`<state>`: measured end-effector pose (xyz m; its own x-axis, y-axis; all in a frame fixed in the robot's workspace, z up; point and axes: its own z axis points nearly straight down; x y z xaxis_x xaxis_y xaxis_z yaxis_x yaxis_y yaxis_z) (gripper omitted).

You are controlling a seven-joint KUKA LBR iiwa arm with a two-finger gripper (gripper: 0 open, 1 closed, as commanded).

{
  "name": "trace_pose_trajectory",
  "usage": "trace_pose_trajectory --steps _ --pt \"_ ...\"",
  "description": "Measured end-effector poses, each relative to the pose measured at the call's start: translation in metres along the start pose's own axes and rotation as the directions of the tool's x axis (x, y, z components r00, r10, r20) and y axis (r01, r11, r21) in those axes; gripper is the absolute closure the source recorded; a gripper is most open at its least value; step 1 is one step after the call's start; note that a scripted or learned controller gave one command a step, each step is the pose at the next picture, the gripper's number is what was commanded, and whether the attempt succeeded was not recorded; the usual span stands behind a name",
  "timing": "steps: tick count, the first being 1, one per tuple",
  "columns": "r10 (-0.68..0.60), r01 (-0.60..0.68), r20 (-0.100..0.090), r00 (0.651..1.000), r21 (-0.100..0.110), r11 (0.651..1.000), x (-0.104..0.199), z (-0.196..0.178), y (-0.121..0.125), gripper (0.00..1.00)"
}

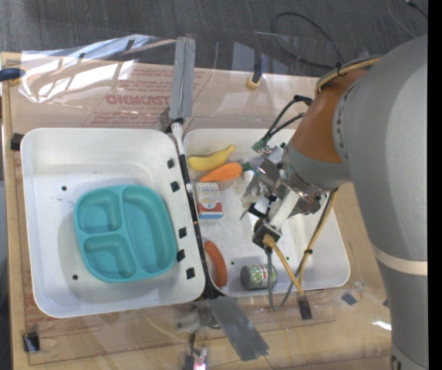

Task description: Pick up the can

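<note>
— When you looked down at the bins, where was the can (261, 276)?
— It lay on its side in the right bin (336, 264), near the wall closest to the camera. It had a greenish label, and nothing was touching it.
— And the hand (258, 206)?
— It hung over the middle of that same bin, further back than the can and apart from it. Nothing was in its grasp. Whether it was apart or together I could not tell, since the wrist's own parts crowded the spot.
— What else lay by the can?
— A red-orange oblong thing (216, 262) lay just to its left, against the wall between the bins. Further back stood a small carton (210, 200), with a carrot (221, 173) behind it and a banana (210, 159) behind that, near the far left corner.
— And the arm (375, 129)?
— It was grey with an orange band and reached in from the right, covering that bin's right side.
— What about the other bin?
— The left bin (47, 168) held a teal divided tray (124, 233) lying flat in its middle. Both bins sat side by side on the surface (128, 338).
</note>
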<state>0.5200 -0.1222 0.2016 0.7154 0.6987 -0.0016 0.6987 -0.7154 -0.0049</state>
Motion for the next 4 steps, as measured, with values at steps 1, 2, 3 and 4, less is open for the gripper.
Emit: trace_pose_trajectory --steps 1,2,3,4 --pt "0.086 -0.086 0.002 0.996 0.001 0.996 0.058 -0.028 -0.018 1.00" --pt "0.357 -0.357 0.002 0.934 0.001 0.934 0.058 -0.028 -0.006 1.00" --pt "0.515 -0.515 0.003 0.857 0.002 0.857 0.077 -0.035 -0.084 1.00" --pt "0.536 -0.536 0.002 0.844 0.002 0.844 0.061 -0.059 -0.107 1.00"
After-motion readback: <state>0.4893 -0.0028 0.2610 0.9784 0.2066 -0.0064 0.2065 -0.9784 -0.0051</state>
